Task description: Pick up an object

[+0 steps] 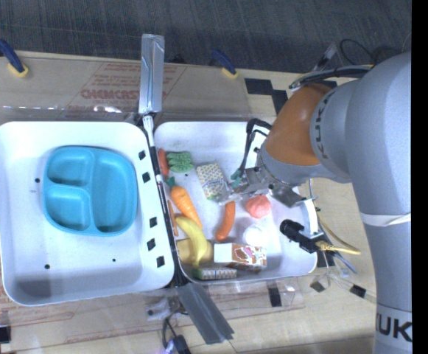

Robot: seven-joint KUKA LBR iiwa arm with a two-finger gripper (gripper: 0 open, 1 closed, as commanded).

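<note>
The right bin [199, 133] holds a pile of toy food. Along its left side lie a green leafy piece [179, 161], a carrot [185, 203] and a yellow banana [192, 240]. Near the middle sit a speckled packet [211, 181] and an orange sausage [227, 220]. A pink ball [258, 206], a white egg-like piece [254, 235] and a small printed box [244, 255] lie toward the right and front. My gripper [244, 183] hangs low over the bin's middle, between the speckled packet and the pink ball, under the orange wrist band [296, 133].
The left bin [15, 220] carries a blue divided plate [92, 190]. A metal divider [152, 72] stands up between the bins at the back. Blue clamps [12, 57] grip the cardboard backing. The grey arm [376, 161] fills the right side.
</note>
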